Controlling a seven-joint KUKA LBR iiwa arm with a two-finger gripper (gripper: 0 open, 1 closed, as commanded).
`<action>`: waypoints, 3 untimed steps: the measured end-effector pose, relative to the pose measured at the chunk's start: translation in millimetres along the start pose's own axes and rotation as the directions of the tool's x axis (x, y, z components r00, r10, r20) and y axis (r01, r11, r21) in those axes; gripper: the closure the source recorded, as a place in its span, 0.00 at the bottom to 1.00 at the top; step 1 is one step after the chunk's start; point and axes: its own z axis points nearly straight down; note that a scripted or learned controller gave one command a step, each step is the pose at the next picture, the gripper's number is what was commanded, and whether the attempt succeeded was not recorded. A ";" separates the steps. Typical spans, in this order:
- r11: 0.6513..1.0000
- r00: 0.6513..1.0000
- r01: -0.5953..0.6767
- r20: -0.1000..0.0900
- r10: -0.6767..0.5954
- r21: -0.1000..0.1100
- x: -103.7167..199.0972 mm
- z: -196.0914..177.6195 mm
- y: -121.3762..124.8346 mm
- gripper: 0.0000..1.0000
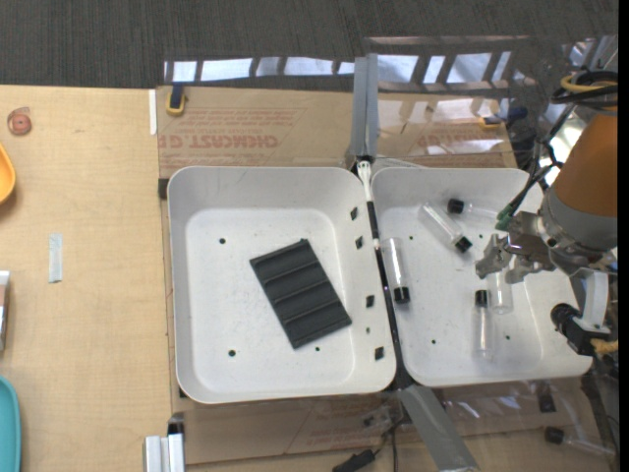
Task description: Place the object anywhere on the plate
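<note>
A black ribbed plate (300, 293) lies flat and at a slant in the middle of the left bin (197, 362). Several clear tubes with black caps lie in the right bin (432, 362). One tube (396, 266) rests along the divider, another tube (445, 228) lies near the middle, and a short one (460, 206) is at the back. A further tube (483, 321) lies just below my gripper (499, 266). The gripper hangs low over the right part of the right bin, far right of the plate. A clear piece (502, 296) shows right under it.
Flattened cardboard (256, 131) lies behind the bins. A wooden tabletop (79, 264) extends to the left, with small items at its left edge. The arm and its cables (580, 185) crowd the right bin's right side.
</note>
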 end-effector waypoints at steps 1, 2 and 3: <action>1.000 1.000 -0.019 0.001 0.019 0.002 79.2 6.6 51.9 1.00; 0.929 0.929 0.370 0.002 -0.370 0.000 155.7 -8.3 65.3 1.00; 0.820 0.820 0.573 0.000 -0.573 0.002 212.1 -2.4 27.1 1.00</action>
